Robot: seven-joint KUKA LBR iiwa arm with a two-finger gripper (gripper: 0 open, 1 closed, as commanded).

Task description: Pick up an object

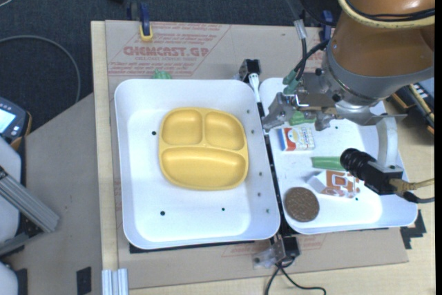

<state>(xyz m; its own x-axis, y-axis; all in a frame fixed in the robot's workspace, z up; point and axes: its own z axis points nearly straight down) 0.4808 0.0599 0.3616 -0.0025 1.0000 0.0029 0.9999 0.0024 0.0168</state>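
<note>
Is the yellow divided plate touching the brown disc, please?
Apart: the camera view shows the plate in the left bin, the disc in the right bin.

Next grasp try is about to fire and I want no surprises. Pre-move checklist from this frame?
1. Gripper over the bin that holds targets: gripper is over the right bin, near its far left corner. ok
2. Candidate close by: red, white and blue packet lies just in front of the gripper. ok
3. Gripper free of a load: cannot tell
4. An isolated target on hand: brown disc lies alone near the front edge. ok
5. Green strip apart from orange and white packet: they lie close together. cannot tell
6. Yellow divided plate out of the way: it sits in the left bin. ok
</note>
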